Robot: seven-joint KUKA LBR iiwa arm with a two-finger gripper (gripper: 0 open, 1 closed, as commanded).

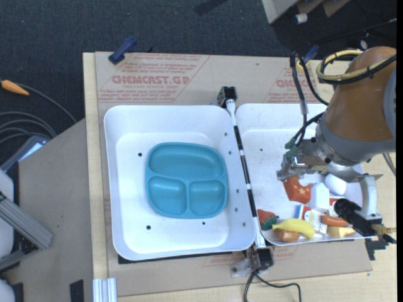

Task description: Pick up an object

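Camera view looks down on two white bins side by side. The left bin carries a blue divided tray near its middle. In the right bin, the gripper hangs low just above a red packet, near the bin's middle; whether it is spread or pressed together I cannot tell. Along the near edge of the right bin lie a yellow banana, a small red and green piece by the near left corner, and an orange carrot-like piece beside a white object.
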